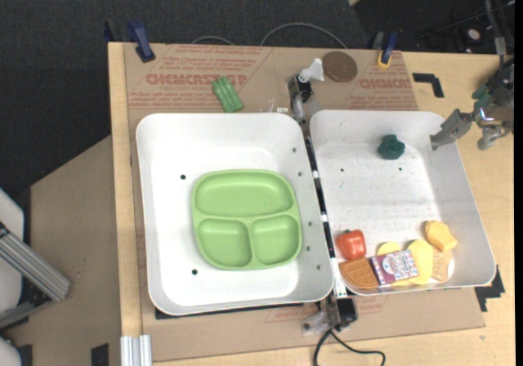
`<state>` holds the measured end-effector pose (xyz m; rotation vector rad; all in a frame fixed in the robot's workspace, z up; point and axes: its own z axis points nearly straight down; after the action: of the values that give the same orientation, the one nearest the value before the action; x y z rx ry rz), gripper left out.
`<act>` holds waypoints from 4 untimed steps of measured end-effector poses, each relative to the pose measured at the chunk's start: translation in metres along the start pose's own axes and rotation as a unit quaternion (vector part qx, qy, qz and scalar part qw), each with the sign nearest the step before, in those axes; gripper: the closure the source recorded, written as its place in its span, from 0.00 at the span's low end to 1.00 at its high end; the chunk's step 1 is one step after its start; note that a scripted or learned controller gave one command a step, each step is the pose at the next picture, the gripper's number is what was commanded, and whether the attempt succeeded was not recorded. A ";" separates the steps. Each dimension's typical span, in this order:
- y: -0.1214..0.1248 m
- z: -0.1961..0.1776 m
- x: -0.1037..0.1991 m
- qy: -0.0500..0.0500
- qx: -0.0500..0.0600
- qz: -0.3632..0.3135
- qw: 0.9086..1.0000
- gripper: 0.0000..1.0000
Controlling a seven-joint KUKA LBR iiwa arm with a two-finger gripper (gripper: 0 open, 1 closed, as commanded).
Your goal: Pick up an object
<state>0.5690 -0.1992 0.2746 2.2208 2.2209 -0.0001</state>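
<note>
The hand [468, 129] sits at the far right of the scene, just beyond the far right corner of the right bin [409, 193]. Its two grey fingers [448, 129] are spread wide apart, and nothing lies between them. It is above the bin's rim and the surface [245, 70], well apart from every object.

In the right bin, a small dark green lump [391, 147] lies alone in the far part, near the middle of the far wall. The other things are bunched along the near wall: a red pepper [351, 243] at the left, an orange waffle-like piece [358, 273] just near it, a pink packet [396, 266] touching that piece on its right, yellow pieces [420, 256] behind and beside the packet, and an orange-yellow lump [440, 235] at the right end of the group.

The left bin [163, 160] holds a green divided plate [245, 220] in its middle, lying flat, with one long compartment on the far side and two smaller ones on the near side.

On the surface beyond the bins, a green ridged piece [228, 95] lies far of the left bin, and a brown disc [339, 67] lies far of the right bin. Blue clamps [142, 40] grip the far edge.
</note>
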 end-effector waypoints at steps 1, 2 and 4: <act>0.074 0.074 0.016 -0.001 -0.003 -0.002 1.000 0.00; 0.098 0.148 0.017 0.000 0.001 -0.001 1.000 0.00; 0.098 0.168 0.051 0.000 -0.001 -0.001 1.000 1.00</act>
<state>0.6674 -0.1483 0.1067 2.2176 2.2229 0.0011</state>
